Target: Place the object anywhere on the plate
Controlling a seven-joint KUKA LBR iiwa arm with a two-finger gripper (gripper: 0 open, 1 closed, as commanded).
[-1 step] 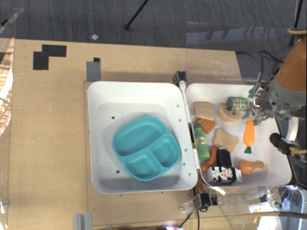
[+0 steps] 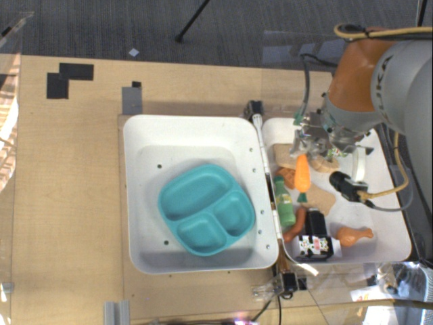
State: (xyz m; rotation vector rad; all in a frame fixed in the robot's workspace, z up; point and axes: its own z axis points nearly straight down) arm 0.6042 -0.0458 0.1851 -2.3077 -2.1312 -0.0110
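Gripper [image 2: 302, 156] over the right bin [image 2: 399, 239], fingers closed around the top of an orange carrot [image 2: 302, 173] that hangs straight below them. Under and just left of the carrot: a heap of toy food [image 2: 292, 212]. The teal plate [image 2: 206, 209] lies in the left bin [image 2: 139, 181], well left of the gripper.

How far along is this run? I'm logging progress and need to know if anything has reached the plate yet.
Nothing is on the teal plate in the left bin yet. The gripper is over the right bin, at the top end of an orange carrot; whether it grips it is unclear. Left: lift an object, carry it to the plate, set it down.
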